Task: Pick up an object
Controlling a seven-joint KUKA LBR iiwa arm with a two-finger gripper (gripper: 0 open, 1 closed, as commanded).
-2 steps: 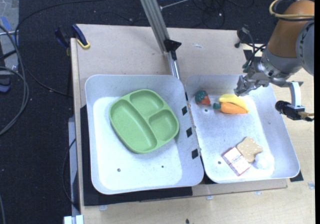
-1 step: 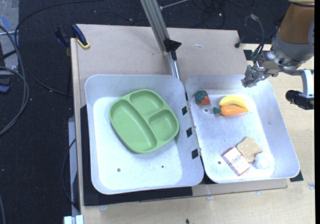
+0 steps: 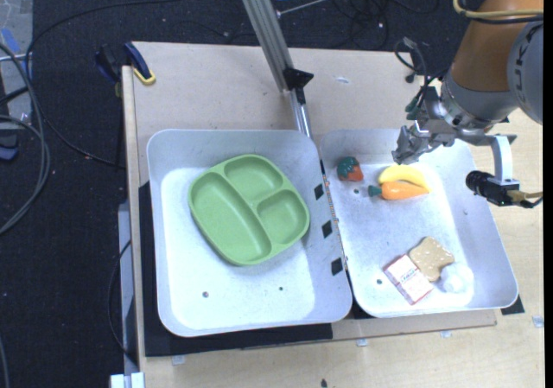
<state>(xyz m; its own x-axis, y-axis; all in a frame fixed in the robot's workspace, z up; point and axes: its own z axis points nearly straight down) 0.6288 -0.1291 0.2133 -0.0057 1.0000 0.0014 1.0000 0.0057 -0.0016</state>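
Observation:
In the right bin (image 3: pixel 484 239) lie a small red and green toy (image 3: pixel 349 168), a yellow banana (image 3: pixel 403 174) with an orange carrot (image 3: pixel 401 191) against its near side, a tan cracker (image 3: pixel 429 257), a small pink-and-white box (image 3: pixel 407 277) and a pale clear item (image 3: pixel 455 278). My gripper (image 3: pixel 408 151) hangs over the bin's far part, just above the banana's far edge. Nothing shows between its fingers.
The left bin (image 3: pixel 173 291) holds a green divided plate (image 3: pixel 249 208). A metal pole (image 3: pixel 268 23) slants down to the bins' shared far corner. A blue and yellow clamp (image 3: pixel 138 66) sits at the bench's far left corner. Cables lie on the dark floor around.

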